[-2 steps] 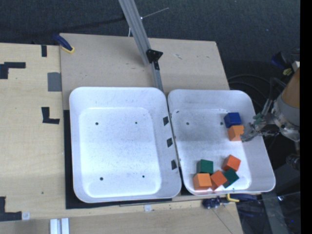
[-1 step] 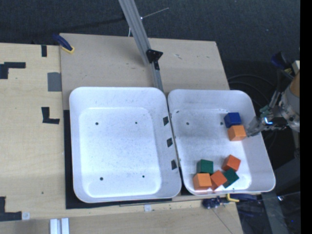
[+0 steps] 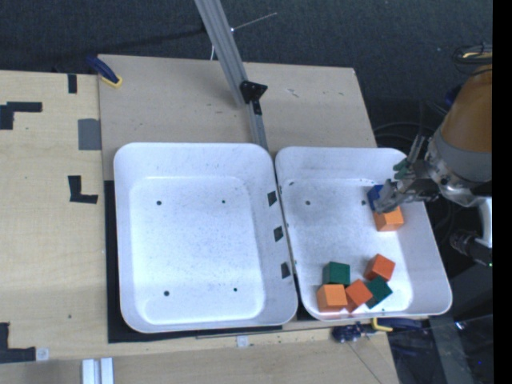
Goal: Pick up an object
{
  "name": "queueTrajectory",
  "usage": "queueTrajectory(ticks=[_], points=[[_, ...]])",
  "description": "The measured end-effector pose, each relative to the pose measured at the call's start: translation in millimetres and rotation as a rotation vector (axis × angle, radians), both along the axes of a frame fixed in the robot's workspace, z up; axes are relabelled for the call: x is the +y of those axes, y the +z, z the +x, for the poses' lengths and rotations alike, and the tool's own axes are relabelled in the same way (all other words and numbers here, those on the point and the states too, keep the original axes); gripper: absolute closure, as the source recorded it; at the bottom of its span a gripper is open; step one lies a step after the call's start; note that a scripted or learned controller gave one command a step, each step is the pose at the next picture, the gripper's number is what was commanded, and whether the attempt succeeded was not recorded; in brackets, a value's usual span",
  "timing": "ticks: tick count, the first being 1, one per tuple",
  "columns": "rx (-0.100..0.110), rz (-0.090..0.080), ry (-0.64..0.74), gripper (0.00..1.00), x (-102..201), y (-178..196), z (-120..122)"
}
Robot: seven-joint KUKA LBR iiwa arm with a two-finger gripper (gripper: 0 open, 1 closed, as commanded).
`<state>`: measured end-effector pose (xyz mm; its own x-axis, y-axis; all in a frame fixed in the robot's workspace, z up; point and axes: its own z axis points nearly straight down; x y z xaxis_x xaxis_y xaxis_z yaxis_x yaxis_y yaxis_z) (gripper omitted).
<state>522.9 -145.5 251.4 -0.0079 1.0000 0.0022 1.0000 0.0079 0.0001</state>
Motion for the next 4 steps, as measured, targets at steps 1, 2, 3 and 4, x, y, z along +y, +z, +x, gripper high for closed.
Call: queueTrajectory(ticks=[1,2,3,4], points=[[0.002,-0.001,0.0,1.0,55,-6,14],[0.0,0.0,0.0,1.0,107,0,35],[0.0,0.0,-0.001,1.0,156,5,59],[0.002,-0.002,-0.002,1.0,199,-12,85]])
